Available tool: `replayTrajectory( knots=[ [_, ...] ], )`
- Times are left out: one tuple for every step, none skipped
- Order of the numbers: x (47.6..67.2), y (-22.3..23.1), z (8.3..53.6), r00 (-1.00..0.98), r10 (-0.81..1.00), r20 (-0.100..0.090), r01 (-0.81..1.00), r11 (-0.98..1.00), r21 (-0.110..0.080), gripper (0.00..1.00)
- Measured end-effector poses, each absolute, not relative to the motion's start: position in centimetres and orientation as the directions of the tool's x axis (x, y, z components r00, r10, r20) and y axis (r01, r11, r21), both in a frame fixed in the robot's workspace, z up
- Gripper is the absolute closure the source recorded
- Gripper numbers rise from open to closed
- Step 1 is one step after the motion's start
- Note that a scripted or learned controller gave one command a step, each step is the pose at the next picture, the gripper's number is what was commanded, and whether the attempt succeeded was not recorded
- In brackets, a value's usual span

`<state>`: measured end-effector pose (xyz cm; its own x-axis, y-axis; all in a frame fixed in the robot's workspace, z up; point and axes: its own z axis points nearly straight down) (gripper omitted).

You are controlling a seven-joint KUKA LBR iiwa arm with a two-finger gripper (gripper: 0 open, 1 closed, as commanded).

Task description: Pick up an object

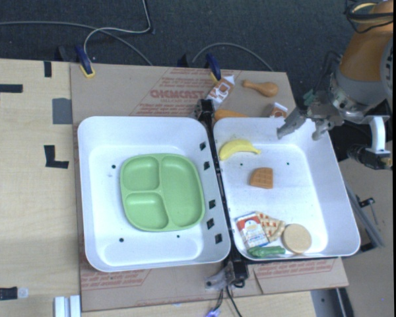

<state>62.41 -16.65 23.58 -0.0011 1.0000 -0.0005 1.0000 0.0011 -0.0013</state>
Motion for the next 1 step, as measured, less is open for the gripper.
replayTrajectory(
  knots=[
    [60.25, -12.70, 11.64, -0.002, 1.000, 0.001, 1.000, 0.002, -0.005, 0.00]
  ],
)
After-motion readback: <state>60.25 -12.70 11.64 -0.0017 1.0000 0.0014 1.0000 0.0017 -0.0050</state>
